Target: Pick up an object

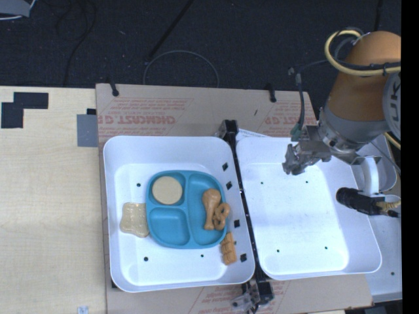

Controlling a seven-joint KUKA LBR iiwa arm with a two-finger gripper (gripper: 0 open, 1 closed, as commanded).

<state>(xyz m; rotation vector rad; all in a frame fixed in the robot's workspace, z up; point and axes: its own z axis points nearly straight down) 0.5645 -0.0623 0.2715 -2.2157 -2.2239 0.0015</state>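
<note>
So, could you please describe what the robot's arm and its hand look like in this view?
The arm is grey with a rounded orange section above the wrist, and a yellowish cable loops beside that orange part. A thin dark cable runs down toward the wrist. The hand is a small, dark grey metal assembly; its details are too small to make out.

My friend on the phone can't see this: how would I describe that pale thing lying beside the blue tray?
Look in the left white bin, which holds a blue plastic tray with three compartments. Just off that tray's left edge, on the bin floor, lies a flat, pale beige, roughly square toy cracker. Unlike the round tan disc and the brown twisted pretzel, it sits outside the tray.
</note>
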